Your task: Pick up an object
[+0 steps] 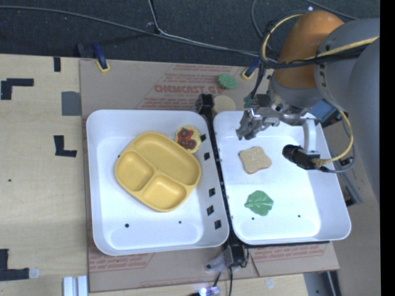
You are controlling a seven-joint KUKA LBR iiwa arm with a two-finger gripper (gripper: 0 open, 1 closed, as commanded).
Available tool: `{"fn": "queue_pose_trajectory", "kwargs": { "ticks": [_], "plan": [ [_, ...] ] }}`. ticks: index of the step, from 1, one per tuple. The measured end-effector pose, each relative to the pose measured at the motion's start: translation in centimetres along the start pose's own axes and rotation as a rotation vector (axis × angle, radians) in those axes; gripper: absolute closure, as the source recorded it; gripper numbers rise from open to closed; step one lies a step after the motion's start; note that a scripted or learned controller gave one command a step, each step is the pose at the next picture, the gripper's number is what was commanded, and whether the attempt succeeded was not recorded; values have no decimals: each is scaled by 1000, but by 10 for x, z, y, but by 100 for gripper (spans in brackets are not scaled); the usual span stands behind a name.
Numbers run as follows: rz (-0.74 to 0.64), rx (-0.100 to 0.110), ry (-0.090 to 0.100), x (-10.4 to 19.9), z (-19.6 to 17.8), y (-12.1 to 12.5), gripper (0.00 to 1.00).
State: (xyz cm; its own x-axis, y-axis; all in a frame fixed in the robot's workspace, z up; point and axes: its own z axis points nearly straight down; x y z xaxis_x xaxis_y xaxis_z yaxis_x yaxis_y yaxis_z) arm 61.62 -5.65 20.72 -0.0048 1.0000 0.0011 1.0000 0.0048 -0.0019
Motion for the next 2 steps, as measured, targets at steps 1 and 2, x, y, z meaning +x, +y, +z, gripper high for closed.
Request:
{"fn": "queue_pose_trajectory", "kwargs": {
  "ticks": [1, 2],
  "plan": [
    [-2, 0, 1, 61, 2, 0, 100],
    [-2, 1, -1, 121, 6, -10, 100]
  ]
}}
